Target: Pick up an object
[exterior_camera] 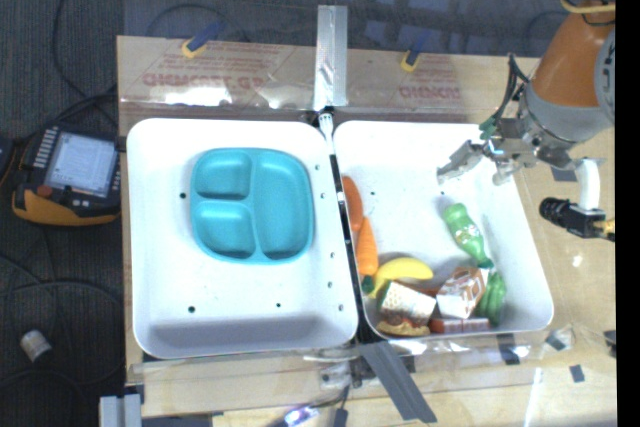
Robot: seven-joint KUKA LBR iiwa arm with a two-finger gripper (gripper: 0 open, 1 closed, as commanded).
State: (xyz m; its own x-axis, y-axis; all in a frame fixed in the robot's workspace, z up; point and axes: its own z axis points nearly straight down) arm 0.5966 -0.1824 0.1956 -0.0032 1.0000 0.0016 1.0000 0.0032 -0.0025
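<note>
Left bin point(160, 315): holds a turquoise divided plate point(250, 203), lying flat near the middle.
Right bin point(400, 155): things crowd its near end and left wall; the far half is bare white.
Carrot point(362, 237): lies along the left wall, long axis running far to near.
Banana point(404, 269): just beside the carrot's near end, curved, lying roughly left to right.
Cartons point(440, 300): two small printed packs at the near wall, touching the banana.
Green bottle point(466, 230): lies on its side in the right half, long axis slanting from far-left to near-right, cap end toward the far-left.
Jaws point(480, 158): above the bin's far right part, spread apart, nothing between them.
Tabletop point(580, 265): wooden, bears both bins.
</note>
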